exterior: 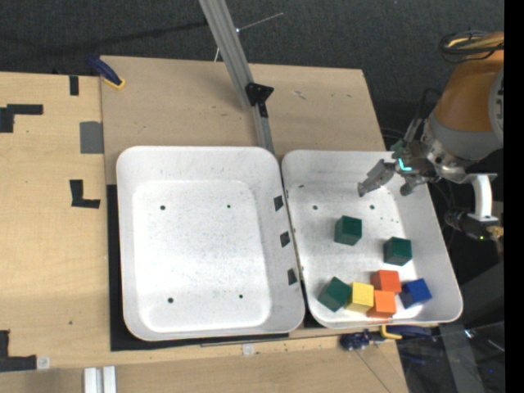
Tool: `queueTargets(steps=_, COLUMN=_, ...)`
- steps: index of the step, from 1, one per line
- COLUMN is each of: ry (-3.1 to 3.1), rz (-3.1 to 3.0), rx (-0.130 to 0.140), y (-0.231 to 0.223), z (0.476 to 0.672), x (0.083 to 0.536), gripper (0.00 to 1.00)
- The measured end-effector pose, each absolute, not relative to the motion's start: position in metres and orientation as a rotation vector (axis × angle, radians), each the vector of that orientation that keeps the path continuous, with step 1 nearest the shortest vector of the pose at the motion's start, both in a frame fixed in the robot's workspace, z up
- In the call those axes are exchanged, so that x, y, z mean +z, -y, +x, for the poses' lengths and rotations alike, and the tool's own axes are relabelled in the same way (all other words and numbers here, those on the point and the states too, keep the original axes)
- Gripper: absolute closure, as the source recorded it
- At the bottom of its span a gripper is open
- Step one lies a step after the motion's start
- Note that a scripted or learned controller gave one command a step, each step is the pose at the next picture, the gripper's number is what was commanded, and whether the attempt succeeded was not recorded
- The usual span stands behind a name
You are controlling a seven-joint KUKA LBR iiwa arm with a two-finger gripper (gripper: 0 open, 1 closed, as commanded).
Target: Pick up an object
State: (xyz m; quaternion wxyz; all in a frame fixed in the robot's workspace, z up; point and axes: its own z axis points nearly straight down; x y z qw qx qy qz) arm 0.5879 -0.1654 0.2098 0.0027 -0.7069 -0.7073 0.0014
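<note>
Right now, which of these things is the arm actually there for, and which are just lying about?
For the job:
two-finger gripper, open
three dark green blocks
yellow block
two orange blocks
blue block
right white bin

Lying about:
left white bin
slanted metal pole
blue-and-yellow clamp

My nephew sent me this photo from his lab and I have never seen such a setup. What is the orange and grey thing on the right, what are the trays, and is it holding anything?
It is a robot arm, reaching in from the right; its task is to pick up an object. The photo comes from one fixed camera looking down at a slant on a wooden bench. At the arm's tip is the gripper, whose jaws stand spread apart with nothing between them, above the right bin. That bin holds small blocks: three green ones, a yellow one, two orange ones and a blue one. Beside it sits the left bin.
</note>
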Motion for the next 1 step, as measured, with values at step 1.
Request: queueTargets(steps=1, ry=2.223, rz=-2.218, rx=0.0, y=0.1653, z=0.589, x=0.2124, gripper=0.0)
